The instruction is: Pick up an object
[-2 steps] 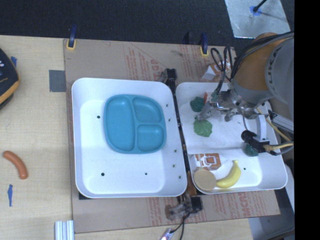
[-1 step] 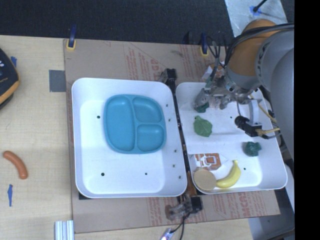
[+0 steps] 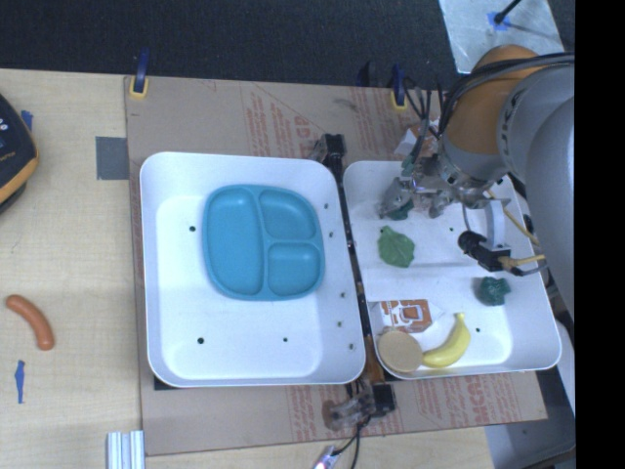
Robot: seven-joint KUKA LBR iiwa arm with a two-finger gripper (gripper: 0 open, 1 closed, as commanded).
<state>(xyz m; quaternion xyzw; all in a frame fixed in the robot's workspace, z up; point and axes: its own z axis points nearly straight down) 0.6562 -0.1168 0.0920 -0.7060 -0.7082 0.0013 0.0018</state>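
Reaching in from the right, grey arm [image 3: 547, 125] with its orange band bent over the far part of the right bin [image 3: 532, 345]; claw [image 3: 408, 201] lowered near that bin's far left corner, tip close to the bin floor; cannot tell whether spread or pressed together, and nothing seen pinched.

Just near-side of the claw, apart from it: a green leafy piece [image 3: 396, 247], lying flat on the bin floor. Further to the right, near the arm's cabling: a small dark green lump [image 3: 492, 289], well apart from the claw. At the near edge of the same bin: a yellow banana [image 3: 449, 344], curved, touching a round tan disc [image 3: 398, 350]; just behind those, a small white card with orange print [image 3: 405, 313]; all three well apart from the claw.

In the left bin [image 3: 166, 262]: a blue divided plate [image 3: 262, 240], lying flat towards the far side.

On the bare desk [image 3: 68, 262], far left: a reddish sausage [image 3: 31, 320], well away from both bins; at the left edge, part of a black and yellow object [image 3: 14, 154].
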